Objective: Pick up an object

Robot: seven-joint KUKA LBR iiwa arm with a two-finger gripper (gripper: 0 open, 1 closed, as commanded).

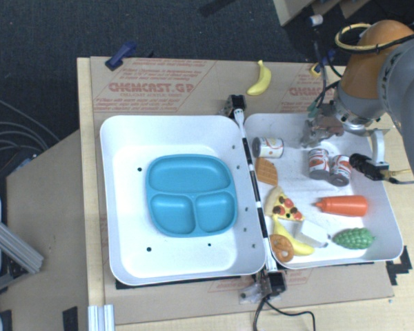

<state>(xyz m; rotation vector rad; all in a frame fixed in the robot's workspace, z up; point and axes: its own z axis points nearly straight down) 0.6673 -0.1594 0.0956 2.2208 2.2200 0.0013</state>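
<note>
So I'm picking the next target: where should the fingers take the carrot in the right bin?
Across the carrot's thick middle, coming straight down. It lies flat and lengthwise left to right, with bare bin floor above and below it for the fingers.

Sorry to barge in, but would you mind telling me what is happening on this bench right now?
A grey robot arm reaches in from the right, its gripper low over the back of the right bin, just above two cans. That bin also holds a third can, a carrot, a pizza slice, grapes and a banana. Nothing looks lifted yet. The left bin holds a blue divided tray.
</note>
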